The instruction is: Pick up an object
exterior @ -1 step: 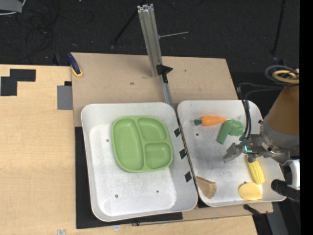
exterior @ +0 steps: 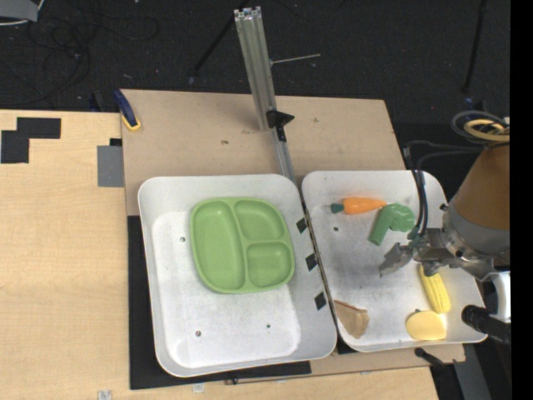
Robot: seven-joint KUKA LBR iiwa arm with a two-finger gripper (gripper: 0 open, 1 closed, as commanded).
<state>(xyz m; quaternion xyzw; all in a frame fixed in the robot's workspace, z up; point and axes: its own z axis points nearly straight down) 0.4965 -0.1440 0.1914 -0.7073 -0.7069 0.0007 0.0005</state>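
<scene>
Two shallow white bins sit side by side on the worktop; the left white bin (exterior: 166,323) holds a green divided plastic plate (exterior: 242,245). In the right white bin (exterior: 358,327), the grey arm's jaws (exterior: 398,257) hang released and empty just near of a green plastic toy (exterior: 391,222), with a yellow corn cob toy (exterior: 435,292) just right. Closing here may pinch only air, or nudge the toy away.

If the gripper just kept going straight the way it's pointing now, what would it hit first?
The gripper points left and down into the right bin. Its line seems to meet bare bin floor first, just below the green toy. Depth is unclear, so it may brush that toy.
</scene>
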